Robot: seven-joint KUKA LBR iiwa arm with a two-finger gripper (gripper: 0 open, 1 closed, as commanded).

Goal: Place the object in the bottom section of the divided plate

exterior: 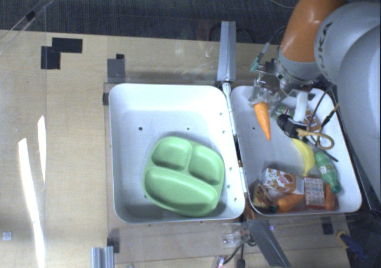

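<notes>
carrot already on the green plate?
No: the carrot hangs at the gripper over the right bin, while the divided plate sits in the left bin.

bench (71, 159): pale wood | left white bin (128, 201) | right white bin (351, 196), side by side

- Arm (351, 40): grey, orange band above the wrist, entering over the desk's right edge toward its far right corner.
- Gripper (262, 95): pointed downward, fingers closed around a carrot's top.

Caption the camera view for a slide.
Gripper above the right bin, a carrot hanging at its fingertips; green divided plate waits in the left bin.
</notes>
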